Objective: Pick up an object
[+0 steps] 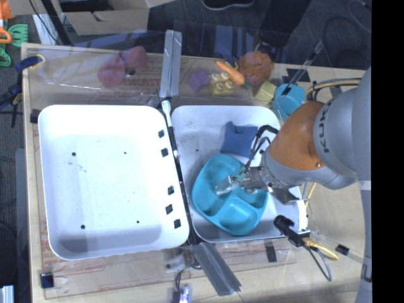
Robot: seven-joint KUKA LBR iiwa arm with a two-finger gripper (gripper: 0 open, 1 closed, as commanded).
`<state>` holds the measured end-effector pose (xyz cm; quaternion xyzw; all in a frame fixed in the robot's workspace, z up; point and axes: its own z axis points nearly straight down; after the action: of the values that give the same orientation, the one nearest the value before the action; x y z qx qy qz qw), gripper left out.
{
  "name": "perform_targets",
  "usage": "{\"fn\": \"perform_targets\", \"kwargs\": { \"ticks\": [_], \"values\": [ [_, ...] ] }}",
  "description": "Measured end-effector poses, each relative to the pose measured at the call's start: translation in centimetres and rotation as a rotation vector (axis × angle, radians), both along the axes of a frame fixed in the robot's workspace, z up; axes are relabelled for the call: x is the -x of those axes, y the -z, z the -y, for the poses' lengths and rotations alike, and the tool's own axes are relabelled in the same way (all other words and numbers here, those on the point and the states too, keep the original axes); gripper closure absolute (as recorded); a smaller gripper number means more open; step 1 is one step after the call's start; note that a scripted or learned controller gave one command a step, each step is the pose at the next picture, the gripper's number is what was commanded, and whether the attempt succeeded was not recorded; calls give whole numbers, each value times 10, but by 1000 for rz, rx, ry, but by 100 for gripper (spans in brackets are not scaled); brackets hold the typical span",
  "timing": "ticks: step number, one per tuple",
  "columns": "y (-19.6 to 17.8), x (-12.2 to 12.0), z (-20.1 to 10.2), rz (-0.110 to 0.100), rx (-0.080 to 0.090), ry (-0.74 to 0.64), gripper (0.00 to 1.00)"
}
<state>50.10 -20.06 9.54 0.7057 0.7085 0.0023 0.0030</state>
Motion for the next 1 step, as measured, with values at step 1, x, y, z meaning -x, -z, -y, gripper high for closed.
{"fn": "perform_targets", "kwargs": {
  "ticks": [1],
  "values": [
    [-9, -31, 10, -7, -1, -50, 0]
  ]
}}
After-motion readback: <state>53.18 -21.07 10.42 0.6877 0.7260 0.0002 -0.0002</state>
